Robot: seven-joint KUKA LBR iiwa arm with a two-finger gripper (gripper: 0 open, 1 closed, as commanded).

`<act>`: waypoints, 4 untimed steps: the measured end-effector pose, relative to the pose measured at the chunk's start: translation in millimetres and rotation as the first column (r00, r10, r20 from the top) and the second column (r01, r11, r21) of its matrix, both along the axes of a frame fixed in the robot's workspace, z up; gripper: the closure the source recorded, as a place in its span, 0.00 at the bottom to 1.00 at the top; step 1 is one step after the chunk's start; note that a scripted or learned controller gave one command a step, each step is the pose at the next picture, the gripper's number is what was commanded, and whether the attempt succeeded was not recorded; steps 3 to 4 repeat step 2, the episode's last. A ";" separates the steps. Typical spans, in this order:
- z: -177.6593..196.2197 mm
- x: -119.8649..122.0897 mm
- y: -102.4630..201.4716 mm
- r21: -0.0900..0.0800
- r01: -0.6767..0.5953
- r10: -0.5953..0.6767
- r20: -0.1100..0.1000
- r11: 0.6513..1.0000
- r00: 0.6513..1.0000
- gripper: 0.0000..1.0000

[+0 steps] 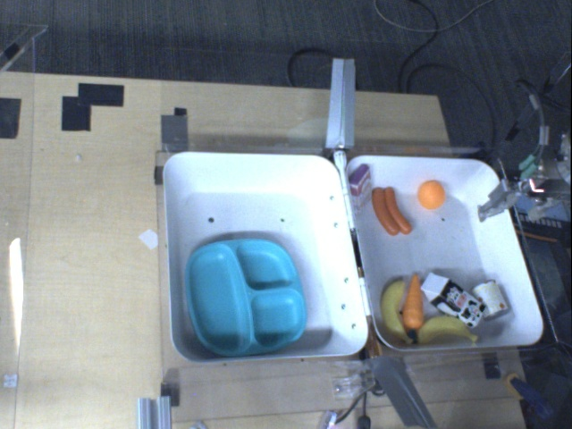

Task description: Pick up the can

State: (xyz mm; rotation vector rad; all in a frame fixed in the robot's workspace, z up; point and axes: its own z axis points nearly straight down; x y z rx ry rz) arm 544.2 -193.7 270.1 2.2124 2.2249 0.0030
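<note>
The can (pixel 454 300) lies tipped among the bananas (pixel 420 322) at the right bin's (pixel 465 231) near edge, light, stiff and slick, so I'd pinch across its middle, though my gripper (pixel 527 186) hides its jaws' state.

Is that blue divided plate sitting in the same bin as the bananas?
No, the blue divided plastic plate lies in the left white bin, the yellow bananas in the right one.
</note>
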 end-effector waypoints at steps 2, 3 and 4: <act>-182.7 80.8 28.5 0.002 0.221 -0.221 0.004 0.975 0.975 0.00; -182.7 80.8 28.5 0.002 0.221 -0.221 0.004 0.975 0.975 0.00; -182.7 80.8 28.5 0.002 0.221 -0.221 0.004 0.975 0.975 0.00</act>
